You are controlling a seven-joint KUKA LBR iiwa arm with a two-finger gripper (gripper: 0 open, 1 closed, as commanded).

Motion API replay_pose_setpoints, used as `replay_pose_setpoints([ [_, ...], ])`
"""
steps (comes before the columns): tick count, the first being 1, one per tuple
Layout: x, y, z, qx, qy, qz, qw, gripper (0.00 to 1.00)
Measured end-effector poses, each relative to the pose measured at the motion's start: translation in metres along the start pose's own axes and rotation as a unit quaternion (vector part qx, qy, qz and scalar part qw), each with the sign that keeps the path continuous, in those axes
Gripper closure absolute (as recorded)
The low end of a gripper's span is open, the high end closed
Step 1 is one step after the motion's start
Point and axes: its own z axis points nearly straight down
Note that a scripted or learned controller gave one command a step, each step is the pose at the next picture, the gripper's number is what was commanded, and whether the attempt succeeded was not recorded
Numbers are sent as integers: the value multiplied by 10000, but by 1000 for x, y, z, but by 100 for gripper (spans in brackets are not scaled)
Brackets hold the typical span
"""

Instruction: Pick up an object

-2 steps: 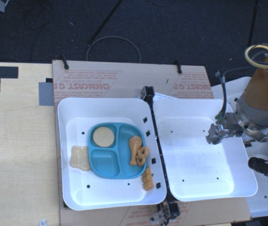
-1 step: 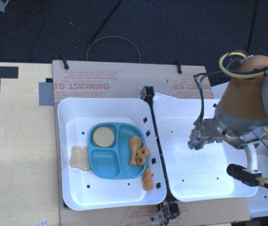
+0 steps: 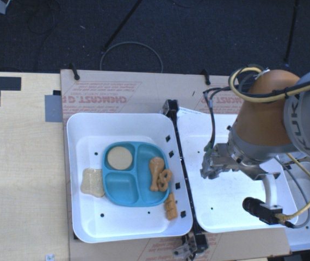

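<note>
The pale wooden bench [image 3: 19,173] lay at the far left, and a brown cardboard sheet [image 3: 106,94] with red print sat under both bins. In the left bin [image 3: 90,222], a flat pale bread-like piece [image 3: 93,182] lay on the white floor, touching the left edge of a blue divided plate [image 3: 125,192]. The plate sat near the middle of that bin. Its upper left compartment held a round pale biscuit [image 3: 119,157]. Its long right compartment held a twisted tan pretzel-like piece [image 3: 159,174]. Just beyond the plate's lower right corner, a small tan chunk [image 3: 171,206] lay on the bin floor, close to the wall between the bins.

So every loose thing that could be picked up was in the left bin.

Further right, the gripper [image 3: 210,167] hung over the left part of the right bin [image 3: 225,216], above its white floor and near the dividing wall. It was apart from the plate and the food pieces. Whether it was released or clenched could not be told from this angle, and nothing could be seen in its grasp. The arm [image 3: 264,118], orange above the wrist, reached in from the right and covered much of that bin's upper half.
</note>
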Motion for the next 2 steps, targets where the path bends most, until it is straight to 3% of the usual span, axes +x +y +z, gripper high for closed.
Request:
replay_pose_setpoints([
  [1,57,0,12,7,0,-7,10000,100],
  [2,111,-4,2,-5,-4,-10,10000,100],
])
